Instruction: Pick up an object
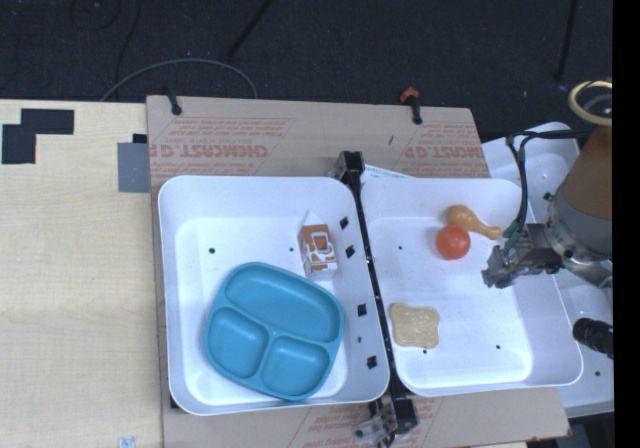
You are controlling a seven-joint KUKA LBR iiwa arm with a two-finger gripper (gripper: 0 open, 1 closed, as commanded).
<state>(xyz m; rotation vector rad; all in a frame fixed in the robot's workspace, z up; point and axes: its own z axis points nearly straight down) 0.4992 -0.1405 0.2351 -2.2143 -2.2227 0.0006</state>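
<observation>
The right bin holds a red ball, a yellow-orange curved piece just behind it, and a flat tan slice near the front left. My gripper hangs over the right side of this bin, a short way right of the red ball and slightly nearer the front. Nothing shows between its dark fingers, and their state is unclear. In the left bin lie a blue divided plate and a small orange-and-white box.
A black divider runs between the two bins. The arm's orange band and grey body stand over the right bin's right rim. Cardboard lies under the bins, with a wooden bench top to the left.
</observation>
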